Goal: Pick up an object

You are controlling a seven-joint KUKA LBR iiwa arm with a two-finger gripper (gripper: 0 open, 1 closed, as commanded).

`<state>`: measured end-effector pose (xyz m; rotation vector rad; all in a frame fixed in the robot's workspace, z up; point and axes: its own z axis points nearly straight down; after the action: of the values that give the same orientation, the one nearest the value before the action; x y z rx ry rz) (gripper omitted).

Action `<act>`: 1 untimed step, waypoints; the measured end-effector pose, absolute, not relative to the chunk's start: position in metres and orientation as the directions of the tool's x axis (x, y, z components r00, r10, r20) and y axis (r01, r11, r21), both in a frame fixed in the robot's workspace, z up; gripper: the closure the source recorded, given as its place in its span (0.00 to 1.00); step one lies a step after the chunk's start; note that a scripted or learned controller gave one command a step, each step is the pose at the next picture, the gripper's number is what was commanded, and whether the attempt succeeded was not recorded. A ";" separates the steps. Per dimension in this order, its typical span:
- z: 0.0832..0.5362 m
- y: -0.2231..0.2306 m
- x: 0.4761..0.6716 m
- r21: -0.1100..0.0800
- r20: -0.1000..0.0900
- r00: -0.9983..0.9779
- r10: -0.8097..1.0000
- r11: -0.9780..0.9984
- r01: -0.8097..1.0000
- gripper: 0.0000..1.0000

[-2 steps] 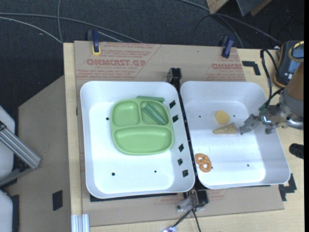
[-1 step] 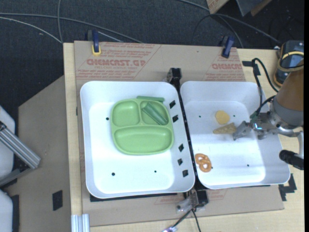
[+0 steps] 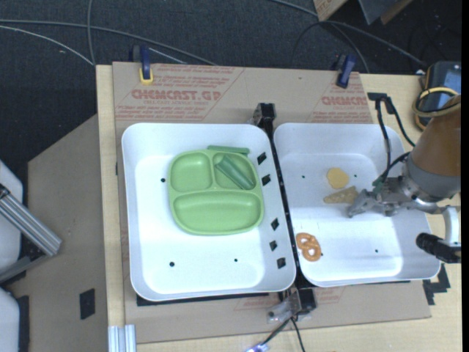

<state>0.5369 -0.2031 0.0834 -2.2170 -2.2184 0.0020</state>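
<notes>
In the right bin (image 3: 381, 266), a tan wedge-shaped piece (image 3: 339, 196) lies near the middle. A small round yellow piece (image 3: 337, 177) sits just behind it. An orange pretzel (image 3: 308, 246) rests near the bin's front left corner. My gripper (image 3: 360, 203) is low in this bin and points left. Its tip is right beside the tan wedge's right end, and I cannot tell whether they touch. The arm's orange band (image 3: 442, 151) rises over the bin's right side.
The left bin (image 3: 146, 262) holds a green divided plate (image 3: 212, 215) with a darker green pod (image 3: 234, 169) in its back right compartment. A black divider with clips (image 3: 272, 196) runs between the bins. Cables and a clamp lie at the right edge.
</notes>
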 end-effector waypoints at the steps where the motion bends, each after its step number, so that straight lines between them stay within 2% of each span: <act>1: 0.096 -0.204 0.538 0.000 0.002 0.000 1.000 0.000 1.000 1.00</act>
<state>0.5380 -0.2036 0.0962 -2.2207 -2.2203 -0.0016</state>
